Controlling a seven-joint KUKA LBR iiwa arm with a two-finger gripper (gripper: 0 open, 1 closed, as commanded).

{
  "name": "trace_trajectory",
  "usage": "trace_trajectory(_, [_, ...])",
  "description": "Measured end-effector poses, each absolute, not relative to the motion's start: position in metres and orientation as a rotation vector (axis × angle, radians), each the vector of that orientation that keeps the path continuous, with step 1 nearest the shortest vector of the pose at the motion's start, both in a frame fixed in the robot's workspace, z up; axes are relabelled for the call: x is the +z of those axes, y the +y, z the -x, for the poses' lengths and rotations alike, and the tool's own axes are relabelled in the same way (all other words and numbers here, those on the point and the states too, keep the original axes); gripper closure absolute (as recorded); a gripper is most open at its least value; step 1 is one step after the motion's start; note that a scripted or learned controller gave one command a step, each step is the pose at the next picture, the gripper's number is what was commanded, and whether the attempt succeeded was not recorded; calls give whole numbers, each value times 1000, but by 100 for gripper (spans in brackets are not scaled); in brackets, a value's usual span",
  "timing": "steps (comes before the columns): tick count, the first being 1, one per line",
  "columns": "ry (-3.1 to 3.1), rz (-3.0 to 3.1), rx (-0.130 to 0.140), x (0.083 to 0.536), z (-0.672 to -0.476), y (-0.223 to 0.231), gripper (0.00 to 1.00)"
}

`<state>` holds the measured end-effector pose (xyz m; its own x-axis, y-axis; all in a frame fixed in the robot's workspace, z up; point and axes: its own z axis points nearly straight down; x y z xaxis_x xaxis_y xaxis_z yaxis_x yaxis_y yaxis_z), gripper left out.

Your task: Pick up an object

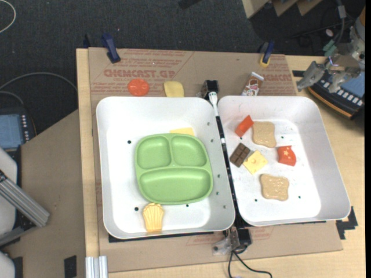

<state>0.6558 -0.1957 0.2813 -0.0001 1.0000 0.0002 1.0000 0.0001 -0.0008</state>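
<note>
You're sitting the pincer point(322, 69) outside the right bin point(324, 204), grip state impossible to tell, so you're aiming for the lone red piece point(286, 154) lying well below-left of it, descending squarely from above.

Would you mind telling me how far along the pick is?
Nothing looks done yet. The gripper sits outside the right bin, nothing visible in it. Toast slices, chocolate piece and cheese piece lie untouched. Reaching, grasping and lifting remain.

Two bins point(110, 155) — two toast slices point(264, 134).
</note>
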Motion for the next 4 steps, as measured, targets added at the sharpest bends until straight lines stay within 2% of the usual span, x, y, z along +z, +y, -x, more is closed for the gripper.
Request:
trace_trajectory(1, [-2208, 2214, 12, 157, -591, -194, 0])
trace_trajectory(2, [-2216, 2216, 4, 106, -572, -181, 0])
trace_trajectory(3, [-2227, 2222, -3, 85, -619, -202, 0])
trace_trajectory(4, [-2221, 2226, -4, 87, -573, -181, 0])
